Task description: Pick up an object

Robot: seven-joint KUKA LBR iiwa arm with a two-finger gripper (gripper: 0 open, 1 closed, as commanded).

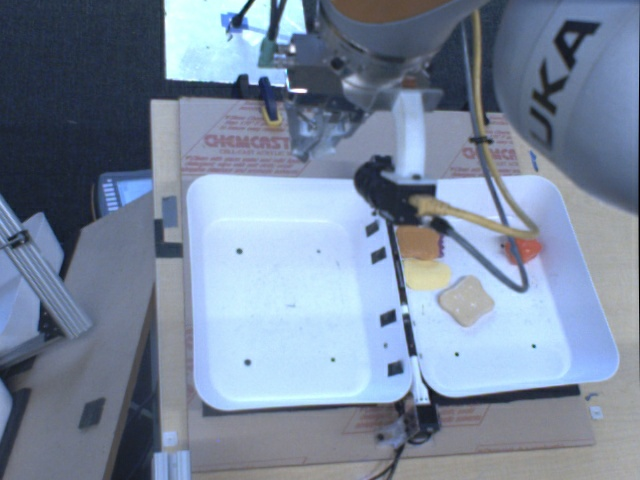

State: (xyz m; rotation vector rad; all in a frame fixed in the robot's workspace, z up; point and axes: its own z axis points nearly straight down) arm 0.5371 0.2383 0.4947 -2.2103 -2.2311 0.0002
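Note:
In the right bin (pixel 560 353) lie several small items. A tan toast-shaped piece (pixel 466 301) sits near the middle, with a pale yellow flat piece (pixel 428 275) just above and left of it. An orange-brown piece (pixel 420 243) lies close to the divider, and a red-orange piece (pixel 522 251) sits at the right, partly behind a cable. My gripper (pixel 318 133) hangs high over the back edge of the left bin (pixel 205 298), well away from all the items, and nothing shows in it.
A yellow and a grey cable (pixel 480 230) run from a black fitting (pixel 385 193) across the right bin's back half. The big grey arm body (pixel 570 68) fills the upper right. Cardboard (pixel 230 138) lies under both bins.

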